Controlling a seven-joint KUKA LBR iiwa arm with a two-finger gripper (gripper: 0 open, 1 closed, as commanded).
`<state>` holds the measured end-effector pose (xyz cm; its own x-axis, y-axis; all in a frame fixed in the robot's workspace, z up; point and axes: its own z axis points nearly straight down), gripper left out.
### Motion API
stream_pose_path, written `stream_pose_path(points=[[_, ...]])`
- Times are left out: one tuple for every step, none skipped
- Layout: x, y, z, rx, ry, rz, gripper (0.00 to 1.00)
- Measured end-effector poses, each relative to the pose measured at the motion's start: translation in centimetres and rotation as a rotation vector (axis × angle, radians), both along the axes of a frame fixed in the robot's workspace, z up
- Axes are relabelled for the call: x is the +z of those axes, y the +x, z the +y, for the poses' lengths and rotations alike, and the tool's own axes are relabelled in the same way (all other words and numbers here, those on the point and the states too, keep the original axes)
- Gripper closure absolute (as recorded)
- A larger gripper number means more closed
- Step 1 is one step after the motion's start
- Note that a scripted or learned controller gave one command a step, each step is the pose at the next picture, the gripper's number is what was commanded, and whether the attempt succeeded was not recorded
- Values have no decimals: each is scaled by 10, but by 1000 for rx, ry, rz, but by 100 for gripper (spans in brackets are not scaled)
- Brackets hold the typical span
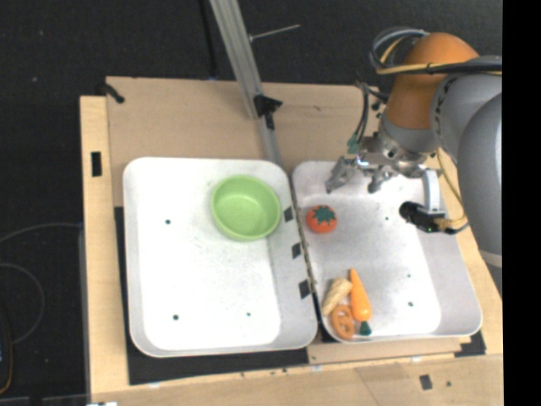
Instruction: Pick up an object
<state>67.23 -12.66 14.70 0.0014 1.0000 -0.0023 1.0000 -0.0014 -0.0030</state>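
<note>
Your grey arm w/ orange band reaches in from the right. Its two-finger gripper (358,174) hangs over the far edge of the right shallow white bin (439,294), fingers spread apart, nothing between them.

Objects in the right bin:
- Small red-orange tomato-shaped toy w/ green top (321,219): left side of the bin, just nearer than the gripper, apart from the fingers.
- Orange plastic carrot (360,295), pale yellow banana-like piece (336,293) and round orange slice-like piece (342,320): clustered at the near-left corner, touching one another.

Left shallow white bin (169,311): round light-green plastic bowl (245,208), upright, far-right area of the bin, near the divider betw. bins.

Both bins sit side by side on the tan bench (169,117).
</note>
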Motion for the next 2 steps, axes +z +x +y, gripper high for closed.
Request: stream_pose_path(points=[[14, 1, -1, -2, 0, -6, 100], [60, 1, 3, 4, 1, -10, 100]])
